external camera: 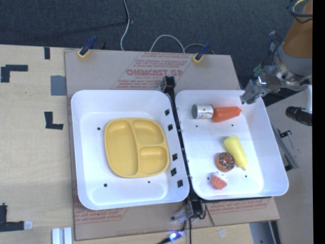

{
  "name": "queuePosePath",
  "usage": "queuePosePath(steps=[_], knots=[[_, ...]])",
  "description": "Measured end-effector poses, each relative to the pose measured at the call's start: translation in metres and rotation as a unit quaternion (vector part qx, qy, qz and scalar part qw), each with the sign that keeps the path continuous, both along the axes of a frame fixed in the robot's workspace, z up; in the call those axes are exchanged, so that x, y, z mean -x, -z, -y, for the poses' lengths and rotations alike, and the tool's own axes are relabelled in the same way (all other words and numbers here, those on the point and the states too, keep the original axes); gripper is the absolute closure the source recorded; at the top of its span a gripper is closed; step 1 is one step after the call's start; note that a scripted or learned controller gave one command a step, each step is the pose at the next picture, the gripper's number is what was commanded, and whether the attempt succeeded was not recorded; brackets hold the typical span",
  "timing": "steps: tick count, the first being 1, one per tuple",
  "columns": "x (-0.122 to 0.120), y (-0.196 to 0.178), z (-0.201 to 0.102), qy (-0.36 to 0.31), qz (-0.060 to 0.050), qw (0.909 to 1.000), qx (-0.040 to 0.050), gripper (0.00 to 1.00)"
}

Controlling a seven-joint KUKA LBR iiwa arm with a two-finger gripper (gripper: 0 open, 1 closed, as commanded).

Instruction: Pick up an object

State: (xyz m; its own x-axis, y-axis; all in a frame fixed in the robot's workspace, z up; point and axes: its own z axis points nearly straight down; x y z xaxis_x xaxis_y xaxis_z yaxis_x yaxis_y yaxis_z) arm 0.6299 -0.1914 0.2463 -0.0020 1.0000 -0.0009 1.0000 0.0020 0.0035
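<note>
The right bin (264, 136) holds a silver can (203, 111) lying on its side, with an orange carrot (226, 113) touching its right end. Lower down lie a yellow cone-shaped piece (237, 150), a brown donut (224, 161) against it, and a small pink-and-white cupcake (219, 181). My gripper (250, 94) hangs over the bin's upper right corner, to the right of the carrot and apart from it. Nothing shows between its fingers.
The left bin (86, 136) bears a yellow divided plate (136, 147). A black hinge strip (175, 136) runs between the bins. Both bins rest on a cardboard sheet (152, 70) held by two clamps at the back. The arm's orange band (300, 37) is at the upper right.
</note>
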Motion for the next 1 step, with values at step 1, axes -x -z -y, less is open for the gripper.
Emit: queuePosePath(steps=[1], knots=[[-0.0071, 0.0073, -0.0502, -0.002, -0.002, 1.0, -0.0009, 1.0]])
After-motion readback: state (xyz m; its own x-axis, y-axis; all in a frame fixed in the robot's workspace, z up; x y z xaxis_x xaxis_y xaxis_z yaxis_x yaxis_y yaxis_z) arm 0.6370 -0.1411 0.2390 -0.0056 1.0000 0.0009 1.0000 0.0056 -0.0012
